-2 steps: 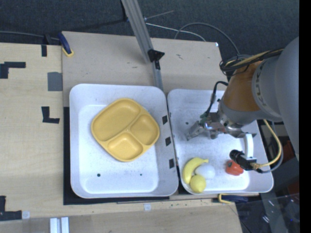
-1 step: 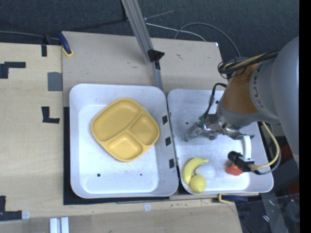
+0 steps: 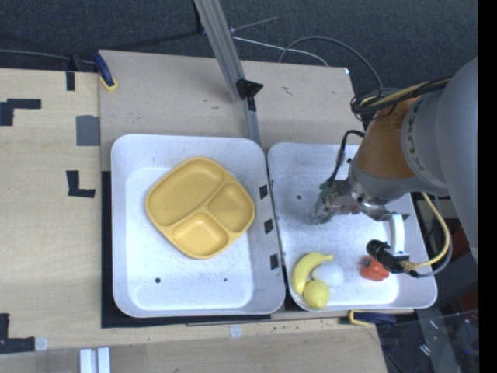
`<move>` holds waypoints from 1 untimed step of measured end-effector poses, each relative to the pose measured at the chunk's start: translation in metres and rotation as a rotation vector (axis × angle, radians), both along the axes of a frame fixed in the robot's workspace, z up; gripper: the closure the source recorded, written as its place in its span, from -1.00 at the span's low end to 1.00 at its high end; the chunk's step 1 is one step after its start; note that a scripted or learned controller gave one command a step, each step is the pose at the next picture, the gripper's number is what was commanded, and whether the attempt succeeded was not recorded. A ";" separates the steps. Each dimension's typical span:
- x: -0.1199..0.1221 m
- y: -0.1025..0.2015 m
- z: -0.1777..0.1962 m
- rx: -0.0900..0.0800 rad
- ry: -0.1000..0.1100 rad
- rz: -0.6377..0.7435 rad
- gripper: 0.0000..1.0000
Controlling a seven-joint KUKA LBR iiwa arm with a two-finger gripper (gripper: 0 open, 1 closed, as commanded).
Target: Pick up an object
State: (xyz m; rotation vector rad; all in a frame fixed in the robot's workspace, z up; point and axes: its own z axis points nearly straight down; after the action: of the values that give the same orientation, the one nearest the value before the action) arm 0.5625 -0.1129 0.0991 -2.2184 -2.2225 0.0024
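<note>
A pale wooden bench [image 3: 46, 231] carries two shallow white bins side by side, with dark carpet beyond its far edge. Nearest the front edge of the right bin [image 3: 299, 165], in its front-left corner, lie a yellow banana [image 3: 307, 266], a small white ball [image 3: 329, 274] touching it, and a yellow lemon-like fruit [image 3: 316, 293] just below the ball. A small red object [image 3: 373, 269] sits a little to the right of them, near the front-right corner, with a black cable end beside it. Farther back, over the middle of that bin, the gripper [image 3: 328, 207] points down at the bare white floor; nothing lies between its fingers, and whether they are apart or together cannot be told from this angle. The grey arm with its orange band [image 3: 386, 148] reaches in over the bin's right rim. In the left bin [image 3: 124, 208], a yellow divided plate [image 3: 200, 206] rests around the centre, tilted diagonally toward the far half. At the bench's far edge, a grey metal pole [image 3: 224, 41] slants up from between the bins.
</note>
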 end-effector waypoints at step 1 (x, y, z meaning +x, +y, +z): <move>0.004 0.007 0.061 0.000 -0.006 0.000 1.00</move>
State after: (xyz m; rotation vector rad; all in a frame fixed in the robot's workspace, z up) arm 0.5664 -0.1064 0.1599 -2.2211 -2.2261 -0.0039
